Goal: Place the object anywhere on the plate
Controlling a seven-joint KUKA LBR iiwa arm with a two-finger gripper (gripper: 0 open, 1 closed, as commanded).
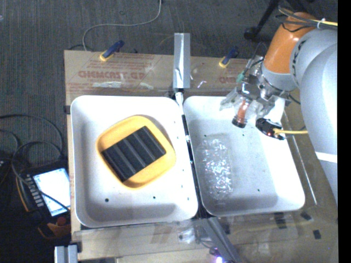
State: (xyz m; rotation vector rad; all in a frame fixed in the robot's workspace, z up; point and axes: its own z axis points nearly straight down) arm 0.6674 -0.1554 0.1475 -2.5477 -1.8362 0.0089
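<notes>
Overhead, the arm hung over the far right corner of the right bin, with the gripper above bare white floor close to the bin's back wall. Whether it was open or closed could not be told, and a small reddish bit at its tip was too blurred to name.

Past the centre rims from the gripper, the left bin held a yellow plate, most of it covered by a black ridged slab.

The likely object was a clear crumpled wrap, lying apart from the gripper, nearer the camera and toward the centre rims. It looked very light, soft and slippery, apt to crush or slide, so a pinch across its bunched middle seemed best. Open floor ringed it. The carry would have to clear both rims, and only the plate's yellow border offered free room.
</notes>
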